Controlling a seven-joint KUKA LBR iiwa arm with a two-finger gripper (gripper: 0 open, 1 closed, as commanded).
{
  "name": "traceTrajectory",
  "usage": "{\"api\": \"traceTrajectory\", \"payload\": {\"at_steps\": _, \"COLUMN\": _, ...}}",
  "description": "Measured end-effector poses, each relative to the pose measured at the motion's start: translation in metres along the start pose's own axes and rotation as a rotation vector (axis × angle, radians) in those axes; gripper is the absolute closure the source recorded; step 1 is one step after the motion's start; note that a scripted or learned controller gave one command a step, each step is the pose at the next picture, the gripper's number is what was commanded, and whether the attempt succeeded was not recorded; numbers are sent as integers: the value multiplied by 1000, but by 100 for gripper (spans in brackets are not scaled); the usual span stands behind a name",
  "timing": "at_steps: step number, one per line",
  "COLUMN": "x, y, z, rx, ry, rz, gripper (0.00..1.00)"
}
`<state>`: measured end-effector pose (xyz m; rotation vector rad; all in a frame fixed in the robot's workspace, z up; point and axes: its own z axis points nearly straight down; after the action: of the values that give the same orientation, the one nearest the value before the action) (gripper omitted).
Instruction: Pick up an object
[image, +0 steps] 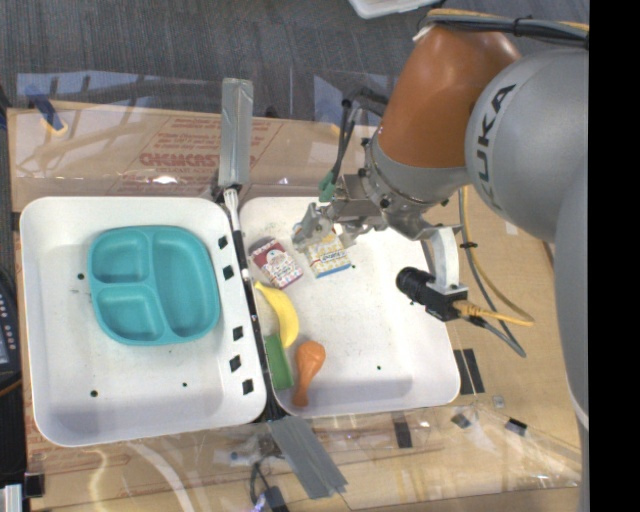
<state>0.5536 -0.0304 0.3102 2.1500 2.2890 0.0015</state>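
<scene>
My gripper (322, 228) hangs low over the back left part of the right bin (400, 385), directly above a small white and blue packet (331, 261). Just left of it lies a red and white packet (275, 263). A yellow banana (281, 311) lies along the bin's left wall, with a green stick-shaped thing (277, 361) below it and an orange drumstick toy (306, 367) at the front left. The arm's grey wrist and orange band cover the bin's back right corner.
The left bin (60, 400) holds a teal divided plate (154, 284). A grey divider strip (235, 135) stands between the bins at the back. A black cable clip and yellow wires (440, 298) hang over the right bin's right side.
</scene>
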Motion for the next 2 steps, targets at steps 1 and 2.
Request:
{"api": "traceTrajectory", "payload": {"at_steps": 1, "x": 0, "y": 0, "z": 2, "rx": 3, "ry": 0, "rz": 0, "gripper": 0}}
{"api": "traceTrajectory", "payload": {"at_steps": 2, "x": -35, "y": -72, "z": 67, "rx": 7, "ry": 0, "rz": -27, "gripper": 0}}
